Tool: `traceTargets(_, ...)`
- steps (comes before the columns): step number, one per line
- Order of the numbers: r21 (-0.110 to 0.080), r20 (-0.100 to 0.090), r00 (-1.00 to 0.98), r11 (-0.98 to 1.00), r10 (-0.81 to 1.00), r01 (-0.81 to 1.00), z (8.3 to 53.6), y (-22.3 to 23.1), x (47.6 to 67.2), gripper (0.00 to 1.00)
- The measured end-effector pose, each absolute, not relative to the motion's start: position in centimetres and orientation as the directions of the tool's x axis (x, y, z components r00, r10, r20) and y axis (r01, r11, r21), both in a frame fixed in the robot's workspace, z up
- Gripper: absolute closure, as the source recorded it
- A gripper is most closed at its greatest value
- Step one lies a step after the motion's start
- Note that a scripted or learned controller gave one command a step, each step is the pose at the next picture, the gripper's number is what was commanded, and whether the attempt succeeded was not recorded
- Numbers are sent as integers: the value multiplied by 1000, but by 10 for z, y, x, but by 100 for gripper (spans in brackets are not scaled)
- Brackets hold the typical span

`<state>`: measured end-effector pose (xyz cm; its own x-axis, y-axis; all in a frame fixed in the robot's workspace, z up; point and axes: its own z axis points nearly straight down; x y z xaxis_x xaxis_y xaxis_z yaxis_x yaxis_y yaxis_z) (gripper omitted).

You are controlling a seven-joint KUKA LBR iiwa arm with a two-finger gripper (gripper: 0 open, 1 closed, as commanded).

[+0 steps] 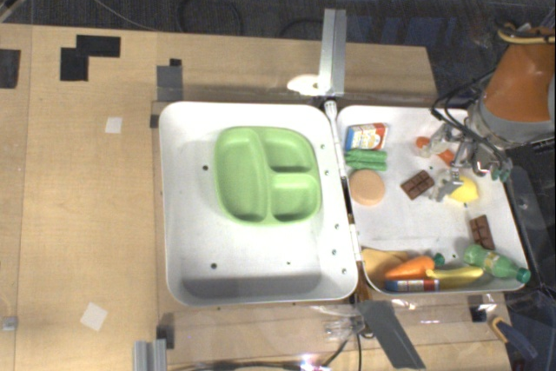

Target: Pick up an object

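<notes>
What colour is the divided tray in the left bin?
Light green; the divided tray shows in the camera view.

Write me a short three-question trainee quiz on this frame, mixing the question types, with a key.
1. True or false: the green divided plate lies in the right bin.
2. Multiple choice: which thing lies nearest the pincer? A) the carrot B) the yellow lemon C) the green bottle
3. Fill in: just below the small white and blue carton lies a green piece, and below that a round tan ______.

Key: 1 false, it lies in the left bin. 2 B. 3 cookie.
</notes>
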<state>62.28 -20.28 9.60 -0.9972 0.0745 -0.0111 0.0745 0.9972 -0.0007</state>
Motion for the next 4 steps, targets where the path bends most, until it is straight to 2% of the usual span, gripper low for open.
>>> traceTargets(1, 0, -10, -998, 998, 62, 62, 87, -178, 641, 0)
traceTargets(2, 0, -13, -987, 987, 162, 162, 88, -140, 580, 0)
traceTargets(3, -1, -13, -979, 980, 201, 201, 88, -123, 583, 0)
traceTargets(4, 0, -21, -981, 981, 195, 195, 99, -122, 587, 100)
